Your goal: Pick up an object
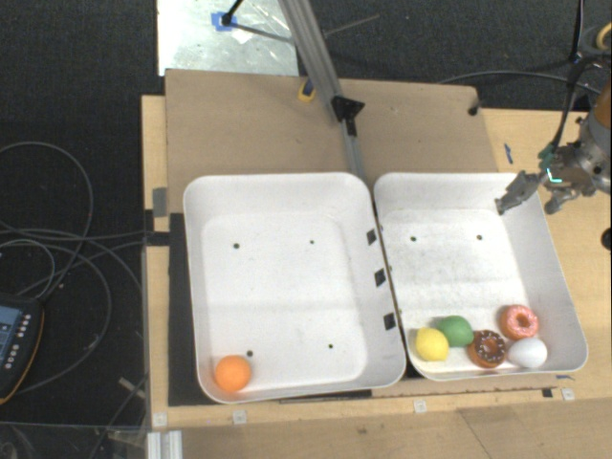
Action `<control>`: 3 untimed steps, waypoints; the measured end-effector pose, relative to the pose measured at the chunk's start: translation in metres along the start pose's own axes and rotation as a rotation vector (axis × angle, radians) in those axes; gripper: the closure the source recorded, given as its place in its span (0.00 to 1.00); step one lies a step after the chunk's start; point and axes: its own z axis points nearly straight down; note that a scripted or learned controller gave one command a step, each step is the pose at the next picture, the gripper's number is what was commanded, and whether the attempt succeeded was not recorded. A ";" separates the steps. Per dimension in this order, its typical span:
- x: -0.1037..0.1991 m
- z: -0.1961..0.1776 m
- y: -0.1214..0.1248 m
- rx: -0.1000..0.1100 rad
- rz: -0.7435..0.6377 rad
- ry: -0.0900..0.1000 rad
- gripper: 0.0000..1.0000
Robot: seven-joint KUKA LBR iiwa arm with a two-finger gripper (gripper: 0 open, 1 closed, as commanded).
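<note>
In the left bin (277, 194), an orange ball (231, 373) lies in the near left corner. Along the near edge of the right bin (459, 191) sit a yellow lemon (431, 343), a green fruit (456, 330), a chocolate donut (489, 349), a pink frosted donut (519, 321) and a white ball (528, 354), all close together. My gripper (532, 197) hangs over the far right edge of the right bin, well away from the cluster. It is open, fingers spread, with nothing between them.
A grey pole (311, 41) slants down from the top to a clamp (346, 109) behind the bins. Black clips (380, 275) mark the seam between the bins. Cables and a pendant (14, 338) lie on the floor at left.
</note>
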 end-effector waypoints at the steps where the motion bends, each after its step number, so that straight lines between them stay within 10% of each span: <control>1: 0.000 -0.002 0.001 -0.003 -0.002 -0.002 0.00; 3: -0.005 0.098 -0.006 0.002 0.005 0.000 0.00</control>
